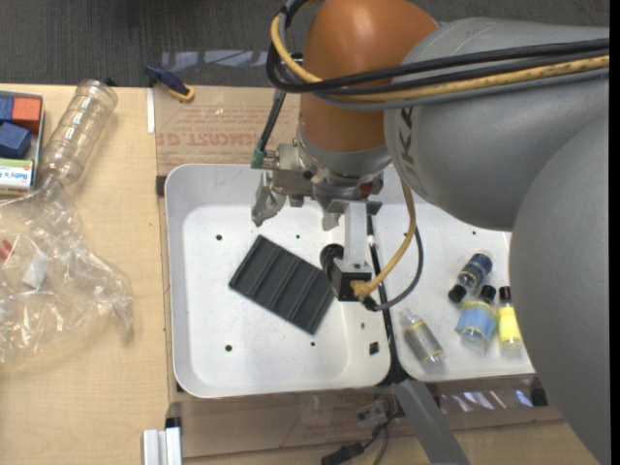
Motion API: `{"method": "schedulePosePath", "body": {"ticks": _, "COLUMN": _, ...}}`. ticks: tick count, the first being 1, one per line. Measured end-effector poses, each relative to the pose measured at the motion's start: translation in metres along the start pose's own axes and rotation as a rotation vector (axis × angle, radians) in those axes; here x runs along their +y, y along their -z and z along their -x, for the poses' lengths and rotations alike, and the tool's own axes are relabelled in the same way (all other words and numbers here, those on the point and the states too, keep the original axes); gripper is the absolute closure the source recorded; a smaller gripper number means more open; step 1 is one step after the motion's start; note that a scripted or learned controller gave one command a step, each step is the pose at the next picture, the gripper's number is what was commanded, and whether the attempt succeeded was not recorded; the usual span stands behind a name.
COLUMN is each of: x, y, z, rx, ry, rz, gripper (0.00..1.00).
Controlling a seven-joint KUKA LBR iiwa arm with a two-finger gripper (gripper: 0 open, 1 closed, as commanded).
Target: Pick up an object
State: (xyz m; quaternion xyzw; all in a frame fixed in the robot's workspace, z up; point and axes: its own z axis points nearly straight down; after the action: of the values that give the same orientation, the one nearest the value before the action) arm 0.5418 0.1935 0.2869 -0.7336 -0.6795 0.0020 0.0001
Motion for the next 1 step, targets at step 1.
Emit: {"method": "schedulePosePath", "body": {"ticks": 1, "x": 0.0045, "y": 0.0934, "z": -0.023, "rx": -0.001, "ry": -0.21, "rz": 0.001, "gripper": 0.0}}
